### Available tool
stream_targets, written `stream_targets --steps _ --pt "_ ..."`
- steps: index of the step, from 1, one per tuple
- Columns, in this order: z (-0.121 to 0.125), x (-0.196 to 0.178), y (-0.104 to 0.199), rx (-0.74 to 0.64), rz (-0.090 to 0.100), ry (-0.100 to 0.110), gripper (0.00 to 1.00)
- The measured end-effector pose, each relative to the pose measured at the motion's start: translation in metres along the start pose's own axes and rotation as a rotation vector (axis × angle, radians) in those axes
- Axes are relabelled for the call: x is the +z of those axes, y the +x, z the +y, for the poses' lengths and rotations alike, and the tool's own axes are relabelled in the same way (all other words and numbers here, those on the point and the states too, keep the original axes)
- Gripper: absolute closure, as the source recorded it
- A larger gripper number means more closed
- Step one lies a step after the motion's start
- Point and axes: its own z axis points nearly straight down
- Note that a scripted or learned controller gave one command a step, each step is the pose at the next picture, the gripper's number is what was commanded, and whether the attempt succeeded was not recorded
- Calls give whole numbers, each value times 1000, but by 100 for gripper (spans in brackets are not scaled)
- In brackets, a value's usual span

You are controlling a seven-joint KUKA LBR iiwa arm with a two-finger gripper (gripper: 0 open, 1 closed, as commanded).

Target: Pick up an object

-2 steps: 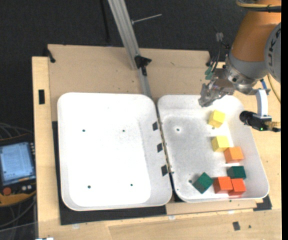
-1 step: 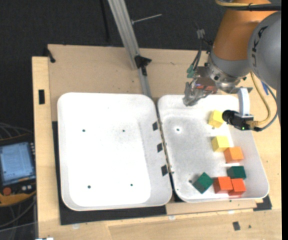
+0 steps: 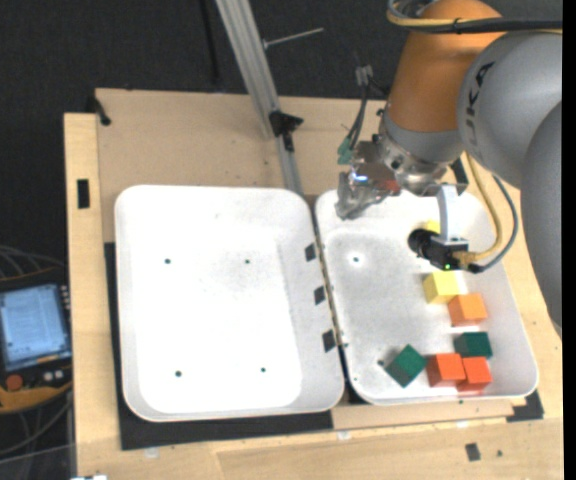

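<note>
Hand low over far-left corner of right bin, grip state cannot tell, nothing visibly held; 6 blocks cluster along bin's right and near side, well apart: yellow block, green block among them

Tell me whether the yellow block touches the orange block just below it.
Cannot tell. In the camera view the yellow block and orange block meet corner to corner; no gap shows plainly.
</note>
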Motion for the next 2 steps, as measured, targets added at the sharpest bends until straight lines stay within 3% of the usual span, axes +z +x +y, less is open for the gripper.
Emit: stream_targets --steps 2 --pt "-10 16 107 -1 0 5 100"
